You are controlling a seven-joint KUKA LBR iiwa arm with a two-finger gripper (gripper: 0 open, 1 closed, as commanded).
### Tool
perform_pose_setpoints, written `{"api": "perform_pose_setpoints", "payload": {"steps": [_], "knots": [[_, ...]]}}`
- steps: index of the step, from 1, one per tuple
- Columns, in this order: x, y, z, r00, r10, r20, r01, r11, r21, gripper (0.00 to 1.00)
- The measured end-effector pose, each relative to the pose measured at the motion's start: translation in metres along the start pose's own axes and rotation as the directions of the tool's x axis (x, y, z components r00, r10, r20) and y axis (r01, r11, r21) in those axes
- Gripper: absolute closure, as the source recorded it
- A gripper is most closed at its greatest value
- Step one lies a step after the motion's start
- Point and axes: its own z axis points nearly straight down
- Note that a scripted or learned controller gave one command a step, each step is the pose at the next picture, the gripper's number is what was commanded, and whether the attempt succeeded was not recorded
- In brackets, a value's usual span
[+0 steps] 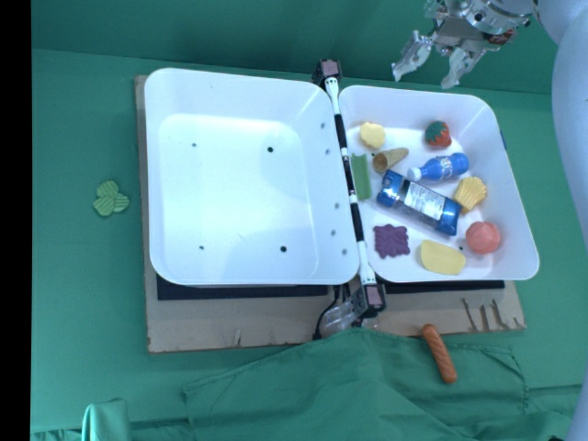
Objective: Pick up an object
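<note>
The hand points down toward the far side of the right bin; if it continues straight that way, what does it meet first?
Probably the right bin's far rim, or bare floor behind the strawberry. The hand, fingers spread, hangs above it; depth is unclear.

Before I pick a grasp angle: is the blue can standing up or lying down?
Lying down. The blue can rests on its side in the right bin, its long label facing up.

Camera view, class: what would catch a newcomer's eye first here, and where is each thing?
The right bin draws the eye, crowded with bright toys around a blue can at its middle, with a strawberry at the far side. The left bin beside it is a broad white expanse. The gripper hangs above the right bin's far edge, its fingers spread and holding nothing.
</note>
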Motion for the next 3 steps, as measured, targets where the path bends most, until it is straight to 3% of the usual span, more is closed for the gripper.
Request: {"api": "perform_pose_setpoints", "payload": {"steps": [1,2,3], "knots": [[-0.001,0.002,0.099,1.000,0.001,0.001,-0.001,1.000,0.010,0.00],[-0.005,-0.035,0.137,1.000,0.000,0.003,0.000,1.000,-0.015,0.00],[-0.013,-0.063,0.120,1.000,0.001,0.000,-0.001,1.000,-0.002,0.00]]}}
